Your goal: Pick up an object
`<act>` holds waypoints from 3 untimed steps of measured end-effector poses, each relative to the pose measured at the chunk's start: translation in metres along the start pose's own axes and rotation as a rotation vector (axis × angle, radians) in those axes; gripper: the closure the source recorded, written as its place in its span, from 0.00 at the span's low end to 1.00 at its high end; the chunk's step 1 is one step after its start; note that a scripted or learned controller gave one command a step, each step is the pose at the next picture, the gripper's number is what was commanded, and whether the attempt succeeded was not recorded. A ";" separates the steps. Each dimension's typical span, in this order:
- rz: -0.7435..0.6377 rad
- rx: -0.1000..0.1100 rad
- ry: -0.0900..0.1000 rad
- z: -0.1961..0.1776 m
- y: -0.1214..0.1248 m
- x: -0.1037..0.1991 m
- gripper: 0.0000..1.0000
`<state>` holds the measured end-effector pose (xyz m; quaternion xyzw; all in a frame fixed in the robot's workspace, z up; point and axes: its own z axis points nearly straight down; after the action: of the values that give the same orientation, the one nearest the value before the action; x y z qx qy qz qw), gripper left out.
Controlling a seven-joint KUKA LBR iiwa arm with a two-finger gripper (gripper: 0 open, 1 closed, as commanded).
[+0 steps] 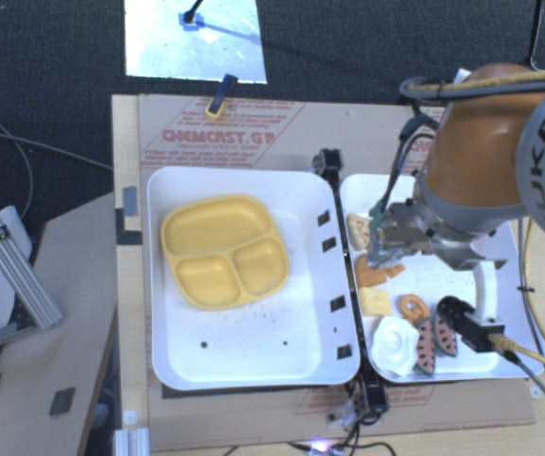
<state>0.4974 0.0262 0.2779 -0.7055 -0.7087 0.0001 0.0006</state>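
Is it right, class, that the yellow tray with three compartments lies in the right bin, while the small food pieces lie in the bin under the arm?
Not quite. The camera view shows the yellow tray in the left bin, not the right one. The rest holds: the small food pieces lie in the right bin, under the arm.

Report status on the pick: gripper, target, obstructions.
Gripper low over right bin, finger state unclear. Orange flat piece just beneath, nothing seen held. Yellow piece, ring, white cup crowd close by.
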 end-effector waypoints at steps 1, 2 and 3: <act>-0.002 -0.007 0.001 -0.043 -0.010 0.022 1.00; -0.001 -0.004 0.000 -0.050 -0.010 0.028 1.00; -0.002 -0.007 0.001 -0.098 -0.010 0.042 1.00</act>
<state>0.4871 0.0678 0.3758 -0.7049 -0.7093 -0.0028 -0.0018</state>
